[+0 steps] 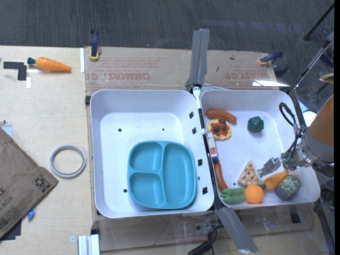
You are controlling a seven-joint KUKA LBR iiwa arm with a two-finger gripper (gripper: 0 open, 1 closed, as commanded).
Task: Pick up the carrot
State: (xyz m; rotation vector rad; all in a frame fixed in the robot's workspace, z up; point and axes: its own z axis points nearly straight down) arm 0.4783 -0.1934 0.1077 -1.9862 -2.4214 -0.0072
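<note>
The grey arm [324, 129] with its orange band enters from the right edge of the frame and reaches down into the lower right part of the right shallow white bin [241, 97]. Its two-finger gripper [277, 169] sits low over the bin floor; one metal finger [269, 166] lies pointing left beside the small orange carrot [275, 180], which rests on the bin floor at the lower right of the frame. The carrot lies just below and touching or nearly touching the gripper; whether it sits between the fingers cannot be told, and whether the gripper is spread or pressed together cannot be told either.

Around the carrot are a tan wedge of toy pizza or cheese [247, 174] to its left, a round orange fruit [254, 194] below left, a green leafy vegetable [232, 195] further left, and a grey-green speckled can-like object [287, 187] just to its right. A long red-orange sausage shape [219, 176] lies along the bin's left wall. Higher in the same bin lie a red hot dog [221, 115], a small round pizza [220, 129] and a dark green lump [255, 124].

The left white bin [106, 142] holds a turquoise three-compartment plastic tray [161, 174]. On the pale wooden surface [42, 116] at the left of the frame lie a second, larger orange carrot with a green top [49, 64] in the upper left, a grey tape ring [67, 160] and a brown cardboard box [18, 187].
</note>
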